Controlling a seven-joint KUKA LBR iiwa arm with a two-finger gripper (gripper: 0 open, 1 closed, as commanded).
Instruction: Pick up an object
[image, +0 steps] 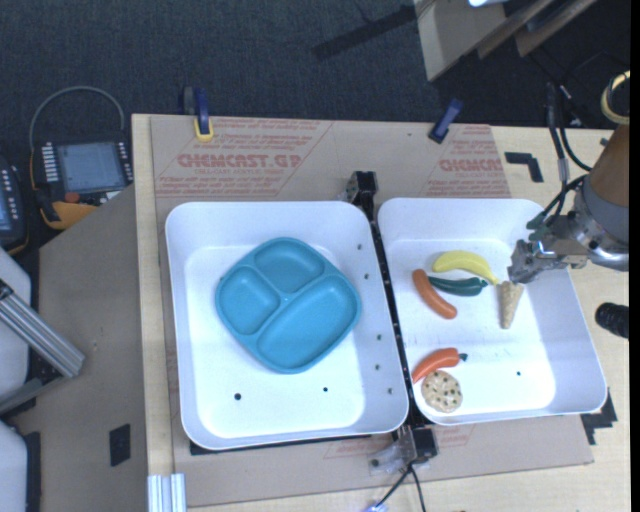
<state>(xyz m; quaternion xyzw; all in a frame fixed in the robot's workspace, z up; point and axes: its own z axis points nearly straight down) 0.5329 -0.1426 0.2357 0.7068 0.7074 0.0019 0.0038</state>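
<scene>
The right bin (560, 395) holds several toy foods: a yellow banana (463, 263), a dark green pepper (461, 284), a red-orange sausage (435, 294), a tan ice-cream cone (510, 303), an orange carrot (436, 363) and a round speckled cookie (441, 391). My gripper (527, 266) hangs over the right bin's far right part, just above the wide end of the cone and right of the banana. Nothing shows between its fingers.
The left bin (200, 390) holds a blue divided plate (288, 302). A black clamp (361, 186) sits at the far end of the seam between the bins. Cardboard lies under both bins. The arm enters from the right edge.
</scene>
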